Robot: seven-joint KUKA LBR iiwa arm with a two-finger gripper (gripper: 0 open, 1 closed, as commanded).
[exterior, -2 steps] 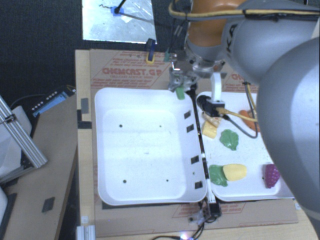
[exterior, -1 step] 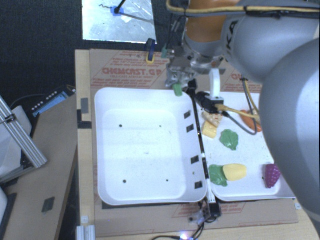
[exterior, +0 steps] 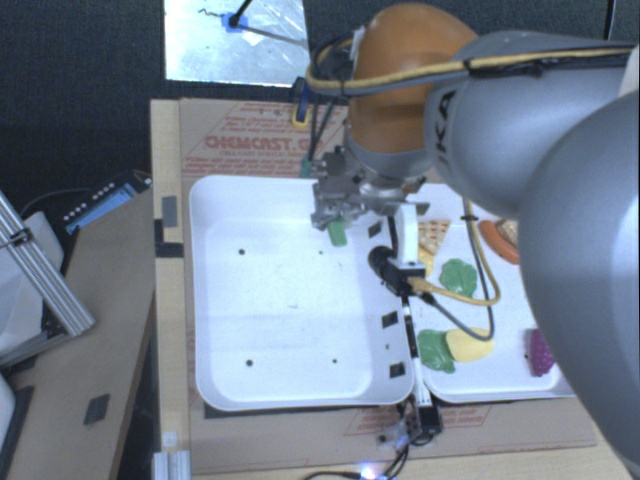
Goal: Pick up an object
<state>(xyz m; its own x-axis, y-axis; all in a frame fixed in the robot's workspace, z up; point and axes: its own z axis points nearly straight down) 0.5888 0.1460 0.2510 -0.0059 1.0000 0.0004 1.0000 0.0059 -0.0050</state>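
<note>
1. Two shallow white bins sit side by side on your bench: the left bin [exterior: 250, 368] and the right bin [exterior: 500, 383], divided by a rim fitted with black clips.
2. Your grey arm [exterior: 540, 138], with its orange band [exterior: 410, 58] above the wrist, reaches in from the right and hangs over the back right corner of the left bin.
3. Your gripper [exterior: 333, 218] points down there, and a small green object [exterior: 338, 233] shows at its tip. You cannot tell whether the fingers are spread or closed, or whether the green piece sits between them.
4. Toy food lies in the right bin: a waffle-patterned piece [exterior: 432, 236] near the divider, a green leafy piece [exterior: 458, 276] just in front of it, a second green piece [exterior: 436, 351] touching a yellow piece [exterior: 468, 347], an orange piece [exterior: 497, 240] further right, and a purple piece [exterior: 540, 353] beside the arm.
5. Your arm's yellow cable [exterior: 470, 293] loops above the green leafy piece.
</note>
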